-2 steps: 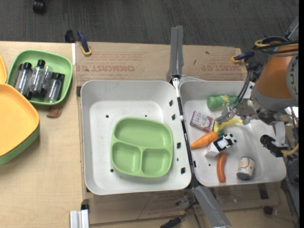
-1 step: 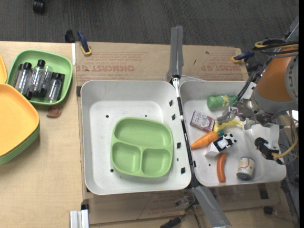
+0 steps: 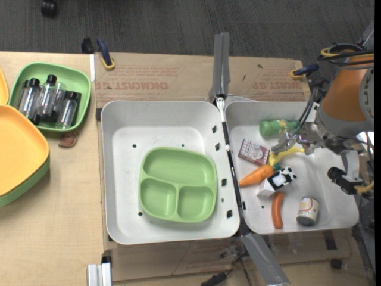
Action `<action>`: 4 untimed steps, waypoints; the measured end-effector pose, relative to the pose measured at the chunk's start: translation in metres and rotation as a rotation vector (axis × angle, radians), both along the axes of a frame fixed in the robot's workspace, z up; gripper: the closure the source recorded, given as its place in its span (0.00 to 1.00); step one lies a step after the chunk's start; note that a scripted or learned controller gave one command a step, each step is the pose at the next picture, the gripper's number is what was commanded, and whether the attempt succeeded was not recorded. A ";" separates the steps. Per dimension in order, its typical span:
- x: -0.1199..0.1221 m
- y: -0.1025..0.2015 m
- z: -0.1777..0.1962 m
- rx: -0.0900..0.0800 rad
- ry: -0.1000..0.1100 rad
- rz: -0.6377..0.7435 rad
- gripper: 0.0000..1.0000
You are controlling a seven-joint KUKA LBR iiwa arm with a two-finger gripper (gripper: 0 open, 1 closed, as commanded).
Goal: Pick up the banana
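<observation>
Banana (image 3: 286, 154) lies in the right bin (image 3: 333, 222), under the gripper (image 3: 293, 143).
Whether the gripper grips it, I cannot tell; it sits low at the banana's far end, close beside the carrot (image 3: 257, 176) and pink packet (image 3: 253, 152), leaving little room.

Banana (image 3: 286, 154) crowded by carrot (image 3: 258, 175), box (image 3: 253, 152)

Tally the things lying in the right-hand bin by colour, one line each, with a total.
Green: 1, bottle
Pink: 1, packet
Yellow: 1, banana, by the gripper
Orange: 1, carrot
Black and white: 1, toy
Red: 1, sausage
Pale: 1, can
Total: 7
</observation>
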State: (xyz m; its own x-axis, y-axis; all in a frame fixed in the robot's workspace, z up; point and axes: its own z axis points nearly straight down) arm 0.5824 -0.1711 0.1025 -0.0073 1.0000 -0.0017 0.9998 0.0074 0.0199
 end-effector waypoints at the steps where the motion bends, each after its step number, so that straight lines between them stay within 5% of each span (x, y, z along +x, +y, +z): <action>1: 0.001 0.003 -0.010 0.001 0.017 -0.037 0.00; 2: 0.001 0.002 -0.001 0.000 0.018 -0.039 1.00; 3: -0.013 0.017 0.109 0.004 0.022 -0.553 1.00; 4: -0.033 -0.023 0.088 0.002 0.023 -0.029 1.00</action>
